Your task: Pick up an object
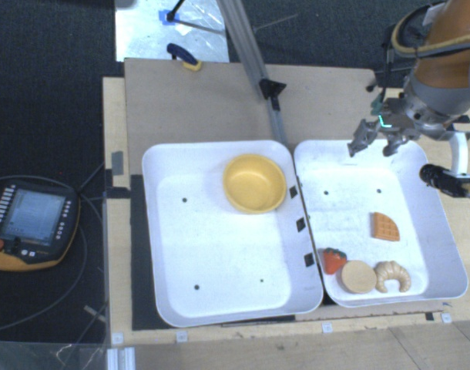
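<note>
Looking down at a slant on a bench (181, 99) bearing two shallow white bins side by side. Left bin (219, 284): holds a yellow bowl (254, 183), upright, near its far right corner and close to the edge shared with the neighbouring bin. Right bin (335, 191): holds four small items, all in its near half. A wedge-shaped orange waffle piece (384, 227) lies apart from the rest, toward the right side. Along the near edge sit a red tomato-like piece (334, 260) with a dark green top, a round tan disc (358, 277) just beside it, and a pale croissant (393, 276) touching or nearly touching the disc on its right. Arm (443, 45): grey with an orange band, reaching in from the right above the far right corner of the right bin. Gripper (375, 142): poised over the far edge of the right bin, its two dark fingers (360, 139) spread apart with a visible gap and nothing between them; well apart from all four items. Off the bench, on the dark floor at left, a control pendant (31, 222) with a lit screen and trailing cable. A slanted metal pole (246, 41) crosses the far part of the bench, ending in a black clamp (271, 89)
</note>
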Controlling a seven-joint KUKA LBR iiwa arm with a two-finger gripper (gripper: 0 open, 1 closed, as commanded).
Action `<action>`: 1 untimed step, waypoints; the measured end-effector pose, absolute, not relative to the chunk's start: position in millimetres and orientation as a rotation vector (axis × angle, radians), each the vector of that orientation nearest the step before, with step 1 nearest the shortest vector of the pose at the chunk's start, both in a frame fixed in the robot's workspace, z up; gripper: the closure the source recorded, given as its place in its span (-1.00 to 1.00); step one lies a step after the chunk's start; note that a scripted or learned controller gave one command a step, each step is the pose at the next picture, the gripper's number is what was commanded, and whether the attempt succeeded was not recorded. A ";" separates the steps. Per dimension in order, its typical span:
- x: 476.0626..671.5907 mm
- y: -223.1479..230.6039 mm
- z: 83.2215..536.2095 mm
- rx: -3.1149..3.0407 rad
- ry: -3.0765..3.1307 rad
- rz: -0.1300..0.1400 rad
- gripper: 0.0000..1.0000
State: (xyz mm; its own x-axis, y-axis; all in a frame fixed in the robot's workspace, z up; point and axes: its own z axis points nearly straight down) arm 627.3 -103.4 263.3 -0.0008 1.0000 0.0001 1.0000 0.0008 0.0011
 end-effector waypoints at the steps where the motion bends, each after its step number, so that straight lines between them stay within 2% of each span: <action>1: 627.3 -103.4 263.3 2.220 2.222 0.001 -1.00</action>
